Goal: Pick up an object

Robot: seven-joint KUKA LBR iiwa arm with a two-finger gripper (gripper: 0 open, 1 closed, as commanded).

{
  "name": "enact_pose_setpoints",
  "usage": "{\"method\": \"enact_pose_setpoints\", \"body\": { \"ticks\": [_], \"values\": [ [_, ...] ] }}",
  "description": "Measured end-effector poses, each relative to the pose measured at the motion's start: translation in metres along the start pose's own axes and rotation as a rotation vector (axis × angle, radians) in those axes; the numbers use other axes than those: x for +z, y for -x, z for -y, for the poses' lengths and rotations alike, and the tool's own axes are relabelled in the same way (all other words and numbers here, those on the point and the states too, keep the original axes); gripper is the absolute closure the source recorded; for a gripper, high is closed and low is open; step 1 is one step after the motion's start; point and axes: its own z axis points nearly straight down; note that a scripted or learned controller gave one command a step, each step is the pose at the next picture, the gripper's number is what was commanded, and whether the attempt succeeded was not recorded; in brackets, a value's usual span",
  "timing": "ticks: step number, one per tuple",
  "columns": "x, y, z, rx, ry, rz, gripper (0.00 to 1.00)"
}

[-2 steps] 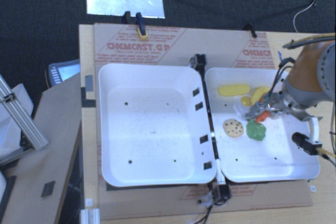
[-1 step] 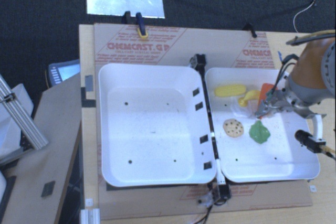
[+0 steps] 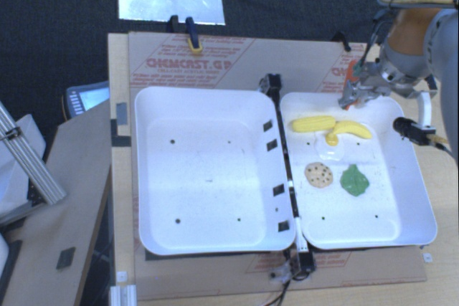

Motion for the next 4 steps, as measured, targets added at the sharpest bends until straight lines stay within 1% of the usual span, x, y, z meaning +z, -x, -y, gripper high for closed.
{"method": "enact_pose_setpoints", "body": {
  "ticks": [1,2,3,4],
  "values": [
    [-0.072,-0.054,0.047,0.002,-0.009,-0.004,1.0],
    [-0.02,-0.099,0.034,0.002,-0.016,-0.004,1.0],
    [-0.018,-0.153,0.071,0.002,-0.017,-0.004,1.0],
    [-0.091,-0.2,0.144,0.002,-0.015,-0.005,1.0]
  ]
}}
